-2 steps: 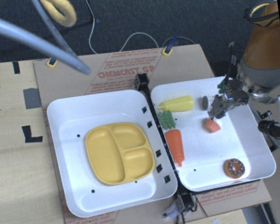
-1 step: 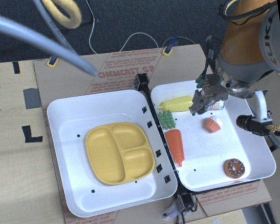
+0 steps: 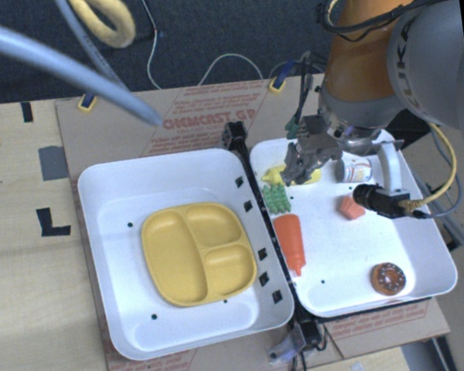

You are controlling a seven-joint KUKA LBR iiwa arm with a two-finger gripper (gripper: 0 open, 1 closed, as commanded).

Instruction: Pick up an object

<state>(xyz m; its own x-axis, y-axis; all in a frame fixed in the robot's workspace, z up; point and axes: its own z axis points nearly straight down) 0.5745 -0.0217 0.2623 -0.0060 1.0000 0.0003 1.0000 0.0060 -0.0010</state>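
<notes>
The surface (image 3: 19, 253) carries two white bins. The left bin (image 3: 104, 190) holds a yellow divided plate (image 3: 198, 252). In the right bin (image 3: 348, 280) the arm (image 3: 384, 47) hangs over the far corner, its tool (image 3: 301, 162) low above a small yellow piece (image 3: 275, 173); I cannot tell how the tool is set. The toy carrot (image 3: 288, 237) lies just toward the near side, long axis along the dividing wall, tight against it. The red block (image 3: 352, 207) and doughnut (image 3: 388, 277) sit in open room.

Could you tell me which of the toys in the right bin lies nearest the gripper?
The yellow toy, right beside the gripper; the carrot, pink block and doughnut lie farther off.
</notes>
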